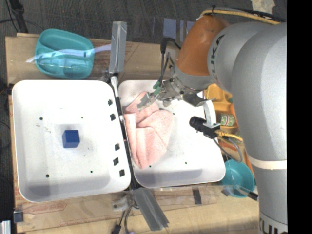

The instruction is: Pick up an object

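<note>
Although the gripper (pixel 157 95) was already down in the right bin (pixel 195 172), the pick could not be counted as done: nothing was seen lifted. The pink cloth (pixel 148 133) was spread along the left side of that bin, against the divider, with its upper edge bunched up right at the gripper. Contact with the cloth's top fold was judged likely, but whether fabric was pinched could not be told, since the tool was crowded by the wrist and blurred. A firm grasp and a lift out of the bin were judged as what remained.

A blue cube (pixel 71 138) was left well apart from the cloth, in the left bin (pixel 29 189), untouched. A teal scoop-like item (pixel 63 52) was noted beyond that bin's far edge, off to the cloth's upper left. Yellow clutter (pixel 222 99) was seen past the right bin's far side, partly hidden by the arm.
</note>
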